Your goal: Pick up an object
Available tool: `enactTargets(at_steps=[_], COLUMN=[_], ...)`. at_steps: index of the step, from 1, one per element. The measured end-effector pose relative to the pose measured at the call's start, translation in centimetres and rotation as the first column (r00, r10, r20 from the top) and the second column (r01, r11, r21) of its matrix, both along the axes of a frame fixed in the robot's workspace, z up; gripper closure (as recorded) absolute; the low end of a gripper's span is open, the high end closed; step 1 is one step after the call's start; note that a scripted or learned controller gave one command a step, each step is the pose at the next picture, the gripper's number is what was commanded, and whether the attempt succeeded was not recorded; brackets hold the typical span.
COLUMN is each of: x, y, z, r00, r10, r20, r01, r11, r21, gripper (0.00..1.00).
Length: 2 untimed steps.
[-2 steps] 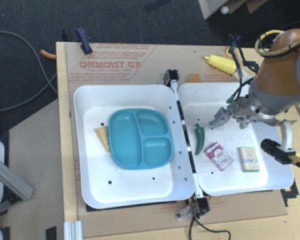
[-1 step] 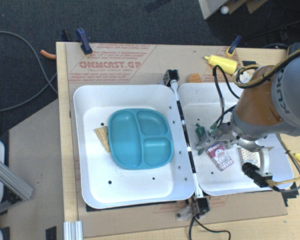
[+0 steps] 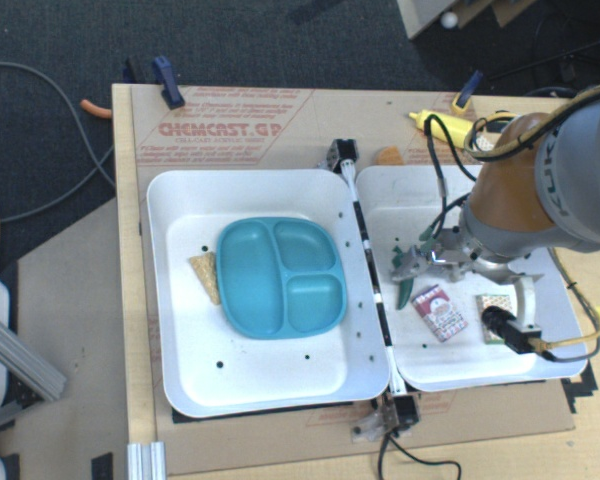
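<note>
Bench (image 3: 230,128): bearing two shallow white bins side by side, brown board with red lettering lying beneath them.

Left bin (image 3: 170,218): holding a teal divided plate (image 3: 280,276), three compartments, lying flat near the middle. Tan cracker-like piece (image 3: 206,271) resting at the plate's left edge, partly tucked under it.

Right bin (image 3: 450,368): holding a small red-and-white packet (image 3: 439,313), lying flat and tilted, near the middle of the floor. Dark green slender item (image 3: 407,290) lying just left of the packet, near the gripper. Small pale card with a green print (image 3: 494,302) lying right of the packet, partly covered by the arm's black fitting.

Arm (image 3: 540,188): reaching in from the right, grey with an orange band, hanging over the right bin.

Gripper (image 3: 412,261): sitting low over the bin's left half, above the packet and touching or nearly touching the green item; finger spread impossible to tell, grasp on anything impossible to tell.

Yellow object (image 3: 442,123): lying on the board beyond the right bin.
</note>
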State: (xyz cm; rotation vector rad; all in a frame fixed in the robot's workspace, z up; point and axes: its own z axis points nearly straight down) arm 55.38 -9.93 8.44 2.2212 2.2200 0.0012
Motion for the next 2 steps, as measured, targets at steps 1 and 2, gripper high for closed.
enactTargets(at_steps=[1, 2], x=[0.0, 0.6], y=[0.0, 5.9], z=[1.0, 15.1], r00=[1.0, 1.0], r10=[-0.001, 0.002], r20=[0.002, 0.0], r01=[0.001, -0.002], r11=[1.0, 1.0], r21=[0.0, 0.001], gripper=[1.0, 1.0])
